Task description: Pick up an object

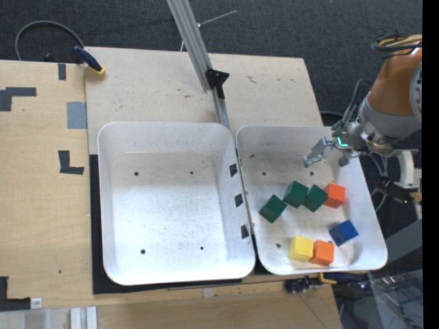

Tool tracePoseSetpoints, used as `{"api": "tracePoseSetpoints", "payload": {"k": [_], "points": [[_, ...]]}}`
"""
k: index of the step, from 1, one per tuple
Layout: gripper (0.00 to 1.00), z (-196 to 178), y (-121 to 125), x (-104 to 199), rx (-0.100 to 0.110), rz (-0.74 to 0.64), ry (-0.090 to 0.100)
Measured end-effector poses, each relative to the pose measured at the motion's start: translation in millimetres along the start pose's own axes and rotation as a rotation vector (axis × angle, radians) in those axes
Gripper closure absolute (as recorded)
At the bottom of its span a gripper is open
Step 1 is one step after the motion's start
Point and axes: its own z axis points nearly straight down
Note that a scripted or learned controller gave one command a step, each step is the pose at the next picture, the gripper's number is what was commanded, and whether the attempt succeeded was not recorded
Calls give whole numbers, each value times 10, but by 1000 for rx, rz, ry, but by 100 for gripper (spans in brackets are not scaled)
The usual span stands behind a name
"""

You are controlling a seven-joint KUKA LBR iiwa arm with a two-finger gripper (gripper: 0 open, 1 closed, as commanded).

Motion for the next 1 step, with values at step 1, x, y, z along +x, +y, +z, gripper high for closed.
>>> {"api": "tracePoseSetpoints", "payload": {"k": [1], "points": [[0,-25,11,0,-4,-1,-1]]}}
